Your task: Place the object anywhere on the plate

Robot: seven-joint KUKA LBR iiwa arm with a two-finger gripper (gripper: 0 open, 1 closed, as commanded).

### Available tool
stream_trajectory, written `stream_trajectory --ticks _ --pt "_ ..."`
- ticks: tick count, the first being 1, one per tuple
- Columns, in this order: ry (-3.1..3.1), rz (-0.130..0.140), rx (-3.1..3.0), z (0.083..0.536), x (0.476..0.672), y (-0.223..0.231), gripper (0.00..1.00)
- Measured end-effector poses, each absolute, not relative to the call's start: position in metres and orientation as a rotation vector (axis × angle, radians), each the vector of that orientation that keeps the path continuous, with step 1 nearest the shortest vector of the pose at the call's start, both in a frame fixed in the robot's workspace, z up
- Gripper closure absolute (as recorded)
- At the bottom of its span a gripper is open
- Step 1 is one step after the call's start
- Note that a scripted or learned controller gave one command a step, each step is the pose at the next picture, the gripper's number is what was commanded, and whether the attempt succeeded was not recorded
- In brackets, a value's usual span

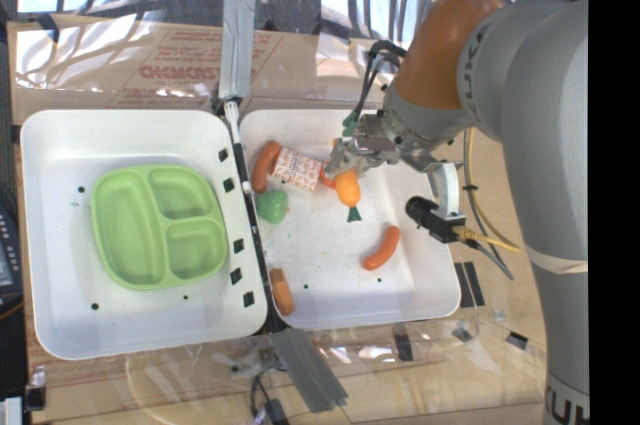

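arm — reaching in from right, wrist bent down | tool (345, 165) — low, pointing left

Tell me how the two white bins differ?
The left bin holds a green divided plate; the right bin holds scattered toy foods, such as a sausage and a carrot. The arm reaches over the right bin, not the left. Both are shallow and white.
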State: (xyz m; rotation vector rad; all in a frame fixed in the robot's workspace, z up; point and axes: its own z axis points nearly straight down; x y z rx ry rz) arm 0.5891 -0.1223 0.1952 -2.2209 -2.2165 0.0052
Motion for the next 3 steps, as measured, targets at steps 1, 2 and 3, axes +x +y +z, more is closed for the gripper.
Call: stream_trajectory --ticks 1,2,3 --pt "-2.224 0.008 -2.212 0.203 0.590 -0.121 1.00" --pt "-2.378 0.005 -2.047 0.155 0.551 -0.125 1.00" --pt "-2.325 0.003 -2.109 0.190 0.601 -0.041 1.00"
